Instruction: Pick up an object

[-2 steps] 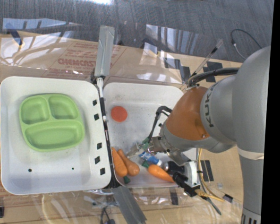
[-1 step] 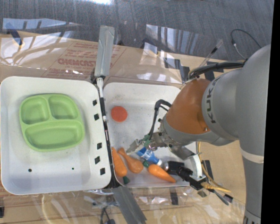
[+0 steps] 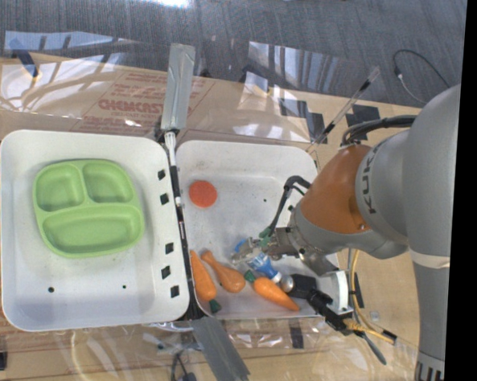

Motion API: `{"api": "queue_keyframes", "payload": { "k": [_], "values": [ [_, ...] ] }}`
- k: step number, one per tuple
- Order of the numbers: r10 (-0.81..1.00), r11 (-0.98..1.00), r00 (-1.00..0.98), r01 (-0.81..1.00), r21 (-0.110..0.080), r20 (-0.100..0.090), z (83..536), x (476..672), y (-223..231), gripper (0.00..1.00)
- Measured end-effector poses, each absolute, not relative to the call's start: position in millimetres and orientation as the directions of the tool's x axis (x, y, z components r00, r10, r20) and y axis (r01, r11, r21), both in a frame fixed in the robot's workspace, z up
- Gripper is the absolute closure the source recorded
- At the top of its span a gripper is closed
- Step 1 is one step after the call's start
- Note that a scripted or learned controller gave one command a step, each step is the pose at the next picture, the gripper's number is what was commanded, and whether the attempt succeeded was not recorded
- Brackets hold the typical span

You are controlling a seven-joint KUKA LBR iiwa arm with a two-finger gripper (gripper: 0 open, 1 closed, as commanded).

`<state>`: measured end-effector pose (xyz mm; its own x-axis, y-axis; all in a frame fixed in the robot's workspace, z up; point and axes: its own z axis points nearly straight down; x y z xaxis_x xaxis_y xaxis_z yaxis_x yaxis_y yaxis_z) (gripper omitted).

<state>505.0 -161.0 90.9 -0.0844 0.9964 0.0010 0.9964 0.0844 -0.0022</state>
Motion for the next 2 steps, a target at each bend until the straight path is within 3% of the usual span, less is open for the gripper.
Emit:
{"api": "queue_keyframes", "payload": {
  "k": [1, 2],
  "values": [
    [0.996, 0.088, -0.088, 0.996, -0.005, 0.000, 99.0, 505.1, -162.0, 1.00],
    [1.000, 0.000, 0.000, 1.000, -0.002, 0.001, 195.3, 580.7, -105.9, 1.00]
  ]
}}
